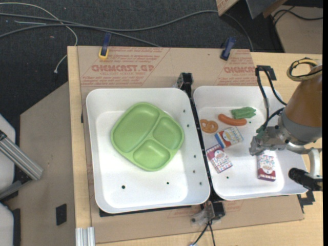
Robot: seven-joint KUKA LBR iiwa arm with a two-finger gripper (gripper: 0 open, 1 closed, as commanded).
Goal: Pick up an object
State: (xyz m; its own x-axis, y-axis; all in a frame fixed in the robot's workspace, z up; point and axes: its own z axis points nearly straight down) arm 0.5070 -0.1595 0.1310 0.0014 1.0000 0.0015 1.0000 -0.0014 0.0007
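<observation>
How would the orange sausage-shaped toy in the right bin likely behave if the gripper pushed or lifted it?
The sausage toy looks rounded and elongated, so it would probably roll sideways if nudged. Its smooth, glossy-looking surface may let it slip between the fingers. It seems small and likely light, and it lies against the green leafy toy, which a push would probably shift too.

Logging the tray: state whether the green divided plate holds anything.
Empty: the green divided plate lies flat in the left bin, all three compartments bare.
</observation>
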